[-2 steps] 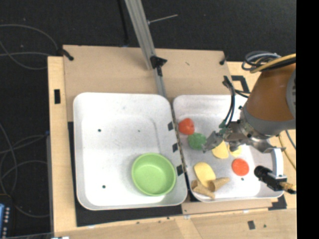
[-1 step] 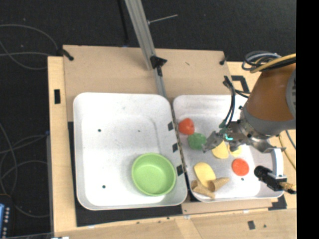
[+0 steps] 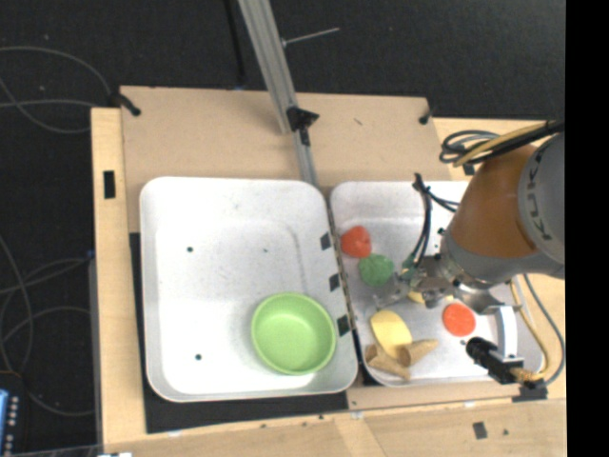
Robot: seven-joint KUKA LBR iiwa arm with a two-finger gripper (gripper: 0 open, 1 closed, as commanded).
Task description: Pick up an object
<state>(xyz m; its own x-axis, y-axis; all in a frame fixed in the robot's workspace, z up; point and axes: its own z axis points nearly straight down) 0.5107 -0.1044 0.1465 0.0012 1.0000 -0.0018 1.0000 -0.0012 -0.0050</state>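
Objects crowd the right bin [image 3: 381, 198] at lower right, green ball [image 3: 376, 269] just beside the gripper [image 3: 419, 288], whose state cannot be told; a descent may nudge neighbours aside.

Plastic, wood-like board and metal

Both white bins [image 3: 190, 227] look like smooth plastic (faintly speckled); the green bowl [image 3: 293, 332] is matt plastic, the bench [image 3: 209, 131] a dull tan board, the slanted pole [image 3: 266, 36] brushed metal.

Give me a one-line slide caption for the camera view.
Grey, orange-banded arm reaches into the right white bin among small toy foods; a light green plastic bowl sits in the left white bin.
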